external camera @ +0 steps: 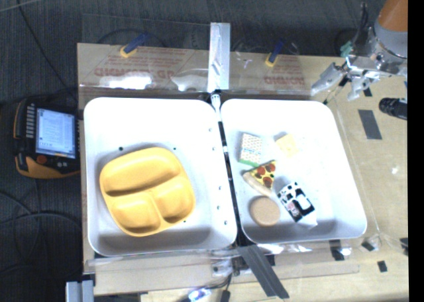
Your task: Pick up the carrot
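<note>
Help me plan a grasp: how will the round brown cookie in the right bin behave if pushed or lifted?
The cookie lies flat, so it should slide, not roll. Its low profile probably leaves little edge to pinch. It looks like a small toy, likely light and stiff.

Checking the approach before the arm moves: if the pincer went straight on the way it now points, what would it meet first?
The pincer points left and downward, just outside the right bin's top right corner. Straight on, it would probably meet that corner's rim or the bare bin floor inside it, short of the pale yellow piece. Depth is unclear.
</note>
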Available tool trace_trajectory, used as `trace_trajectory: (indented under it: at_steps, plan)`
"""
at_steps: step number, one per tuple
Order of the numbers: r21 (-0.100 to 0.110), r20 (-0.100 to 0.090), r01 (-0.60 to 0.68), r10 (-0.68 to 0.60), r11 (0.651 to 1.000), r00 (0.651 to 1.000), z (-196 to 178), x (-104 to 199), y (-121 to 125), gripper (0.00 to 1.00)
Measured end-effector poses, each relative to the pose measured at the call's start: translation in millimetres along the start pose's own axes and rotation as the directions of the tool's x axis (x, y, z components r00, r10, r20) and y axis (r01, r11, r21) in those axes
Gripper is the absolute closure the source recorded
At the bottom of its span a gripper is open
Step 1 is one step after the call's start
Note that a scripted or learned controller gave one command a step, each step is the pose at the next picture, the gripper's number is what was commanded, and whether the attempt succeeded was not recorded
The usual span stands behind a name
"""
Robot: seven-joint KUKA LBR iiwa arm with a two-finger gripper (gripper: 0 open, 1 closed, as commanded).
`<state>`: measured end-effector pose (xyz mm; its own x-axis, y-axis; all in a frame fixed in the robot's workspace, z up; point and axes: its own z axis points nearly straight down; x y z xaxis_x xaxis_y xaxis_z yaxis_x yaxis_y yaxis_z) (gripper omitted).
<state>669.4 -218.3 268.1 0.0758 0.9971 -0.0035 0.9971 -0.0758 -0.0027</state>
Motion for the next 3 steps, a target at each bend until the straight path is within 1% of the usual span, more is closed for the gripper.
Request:
trace_trajectory:
  at_steps: [1, 2, 3]
  plan:
    - [0.004, -0.006, -0.249, 0.249, 0.969, 0.968, 168.7, 14.1, 0.3, 0.00]
    - [0.003, 0.001, -0.355, 0.355, 0.935, 0.935, 49.5, 6.6, -8.2, 0.00]
    - [0.005, -0.003, -0.210, 0.210, 0.978, 0.978, 148.3, 29.7, -44.3, 0.00]
